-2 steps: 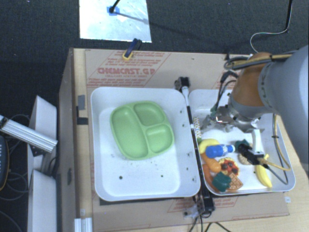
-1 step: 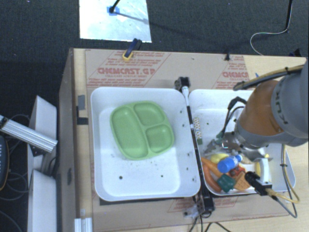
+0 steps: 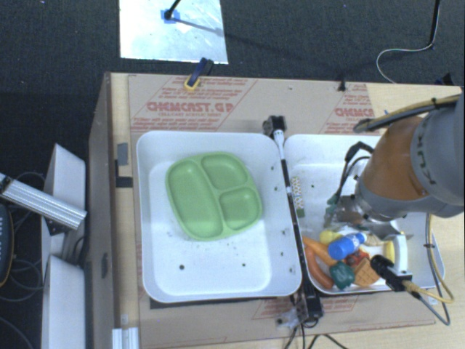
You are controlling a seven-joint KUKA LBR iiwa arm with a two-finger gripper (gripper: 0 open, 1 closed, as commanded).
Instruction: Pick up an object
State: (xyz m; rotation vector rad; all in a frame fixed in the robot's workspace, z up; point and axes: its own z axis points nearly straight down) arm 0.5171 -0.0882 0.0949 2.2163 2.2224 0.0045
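Note:
In the right bin [image 3: 320, 158], a heap of small toy items lies at the near edge: an orange carrot [image 3: 317, 255], a blue bottle-like piece [image 3: 343, 247], a green lump [image 3: 340, 274], a yellow piece [image 3: 329, 235] and an orange waffle-like piece [image 3: 367, 271]. The arm's orange wrist band [image 3: 389, 167] hangs over the right bin, and the gripper [image 3: 341, 213] points down just above the heap, at its far edge. Its fingers are hidden under the wrist.
A green divided plate [image 3: 213, 195] lies in the left bin [image 3: 167, 267]. A black divider clip [image 3: 276, 127] sits between the bins at the far side. A yellow-and-dark tool [image 3: 197, 74] lies on the cardboard behind the bins.

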